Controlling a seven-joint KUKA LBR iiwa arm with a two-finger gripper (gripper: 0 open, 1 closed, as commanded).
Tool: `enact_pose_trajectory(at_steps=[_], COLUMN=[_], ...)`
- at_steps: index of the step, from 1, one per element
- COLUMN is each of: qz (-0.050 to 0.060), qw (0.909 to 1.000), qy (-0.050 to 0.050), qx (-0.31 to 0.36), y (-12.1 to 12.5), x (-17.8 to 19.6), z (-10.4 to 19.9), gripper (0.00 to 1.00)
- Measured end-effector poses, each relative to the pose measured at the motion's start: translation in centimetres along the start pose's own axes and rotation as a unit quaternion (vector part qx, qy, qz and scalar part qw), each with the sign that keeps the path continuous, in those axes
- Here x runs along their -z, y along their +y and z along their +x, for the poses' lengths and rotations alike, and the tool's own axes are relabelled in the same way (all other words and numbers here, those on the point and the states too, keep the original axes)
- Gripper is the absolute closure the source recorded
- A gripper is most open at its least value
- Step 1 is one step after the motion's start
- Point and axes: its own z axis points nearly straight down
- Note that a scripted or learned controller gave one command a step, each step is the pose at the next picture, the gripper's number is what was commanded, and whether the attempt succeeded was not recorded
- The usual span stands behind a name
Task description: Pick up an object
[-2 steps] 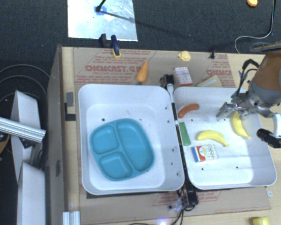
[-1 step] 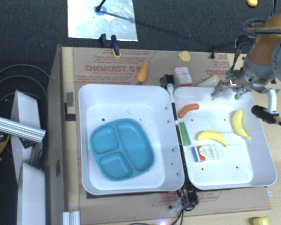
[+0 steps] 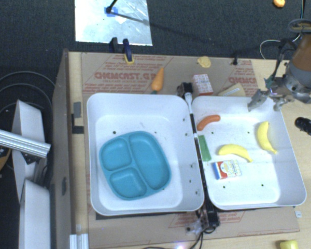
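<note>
The right bin [image 3: 287, 191] holds a reddish sausage [image 3: 208, 121], a banana [image 3: 265, 137] near its right wall, a second banana [image 3: 234, 151] at its middle, a green bar [image 3: 203, 147] along the left wall and a small white and red carton [image 3: 227, 169]. My gripper [image 3: 267, 101] hangs over the bin's far right corner, above and behind the right-hand banana. Its two fingers are spread apart, open, with nothing between them.
The left bin [image 3: 98, 113] holds a blue divided plate [image 3: 135, 164]. Behind the bins on the cardboard lie a carrot [image 3: 157, 79], a small box [image 3: 202, 83] and a yellow piece [image 3: 203, 61]. A foil sheet [image 3: 113, 14] lies at the back.
</note>
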Motion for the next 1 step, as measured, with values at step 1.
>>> enact_pose_trajectory(at_steps=[1], qz=[0.001], qw=[1.0000], qy=[0.001], qx=[0.000], y=[-4.44], x=[4.12], z=[1.41], gripper=[0.00])
